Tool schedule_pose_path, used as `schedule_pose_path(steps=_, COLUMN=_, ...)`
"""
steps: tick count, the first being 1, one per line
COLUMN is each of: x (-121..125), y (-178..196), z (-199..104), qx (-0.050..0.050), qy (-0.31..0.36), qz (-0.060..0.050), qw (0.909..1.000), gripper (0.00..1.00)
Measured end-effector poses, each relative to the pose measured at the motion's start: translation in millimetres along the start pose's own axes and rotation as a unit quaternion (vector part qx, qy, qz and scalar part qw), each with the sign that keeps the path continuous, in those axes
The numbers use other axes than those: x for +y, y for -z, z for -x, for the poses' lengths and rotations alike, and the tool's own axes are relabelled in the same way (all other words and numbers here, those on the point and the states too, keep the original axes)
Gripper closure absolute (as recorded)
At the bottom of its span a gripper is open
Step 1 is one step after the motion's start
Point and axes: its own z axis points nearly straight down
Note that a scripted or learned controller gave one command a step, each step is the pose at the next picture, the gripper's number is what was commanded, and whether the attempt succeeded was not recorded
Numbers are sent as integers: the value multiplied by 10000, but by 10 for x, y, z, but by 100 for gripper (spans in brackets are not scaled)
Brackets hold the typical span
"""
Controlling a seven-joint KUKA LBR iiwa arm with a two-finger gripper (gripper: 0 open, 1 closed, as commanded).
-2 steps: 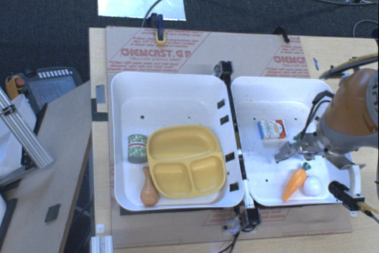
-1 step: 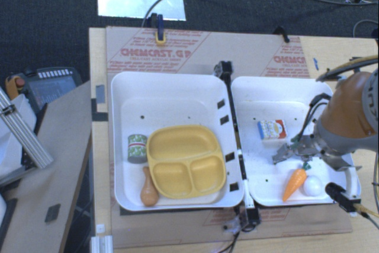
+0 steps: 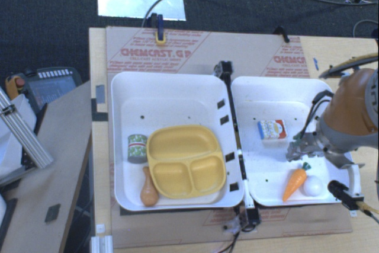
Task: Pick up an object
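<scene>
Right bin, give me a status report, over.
Gripper low in right bin, above carrot. Carrot, white egg and small carton all lying loose. Nothing blocking.

The grey arm (image 3: 349, 127) with its orange band reaches in from the right, wrist bent downward, its claw (image 3: 298, 151) lowered at the left end of the arm.

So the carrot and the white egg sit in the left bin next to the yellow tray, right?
Not quite. The camera view shows the carrot and white egg in the right bin; the yellow tray is in the left bin.
</scene>
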Motion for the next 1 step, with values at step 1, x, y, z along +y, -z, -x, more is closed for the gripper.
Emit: schedule_pose_path(steps=1, x=120, y=505, z=7, qx=-9, qy=17, qz=21, qw=10000, gripper=100)
